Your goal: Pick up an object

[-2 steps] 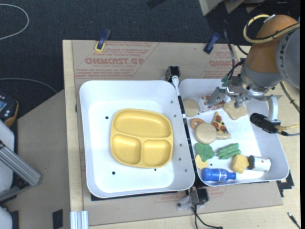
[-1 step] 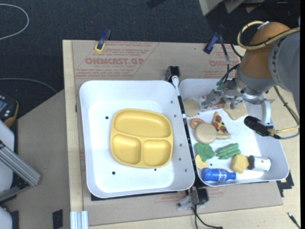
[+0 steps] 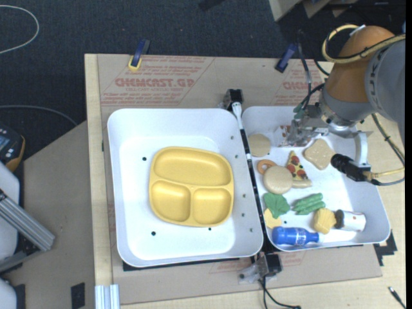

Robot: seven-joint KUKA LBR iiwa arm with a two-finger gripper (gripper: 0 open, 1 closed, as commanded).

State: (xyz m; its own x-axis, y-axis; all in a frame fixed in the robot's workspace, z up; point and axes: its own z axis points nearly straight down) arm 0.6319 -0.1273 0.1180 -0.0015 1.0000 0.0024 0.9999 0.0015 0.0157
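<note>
My hand [image 3: 301, 131] hangs low over the far end of the right bin [image 3: 380, 219], just beside the slice of toast [image 3: 317, 154], with the orange-banded wrist above it hiding the tips; I cannot tell whether it is spread or pressed together, and nothing shows between its tips. The pickable things all lie in this bin: nearest the toast is a pizza slice [image 3: 296, 168], then a round beige biscuit [image 3: 279, 179], a small ringed pretzel-like piece [image 3: 265, 167] and a pale roll [image 3: 259, 144] toward the divider. Farther from the toast, near the front wall, sit a green leaf [image 3: 277, 204], green beans [image 3: 308, 203], a yellow chunk [image 3: 324, 221], a blue bottle [image 3: 295, 237] and a white tube [image 3: 351, 221]. The left bin [image 3: 129, 172] carries a yellow divided tray [image 3: 190, 185]. To do this well, I judge I should choose one target that stands apart, likely the toast, centre over it, come down straight, and close across its narrow width. The pizza slice lies near enough to be nudged or caught, so a clean approach matters.
</note>
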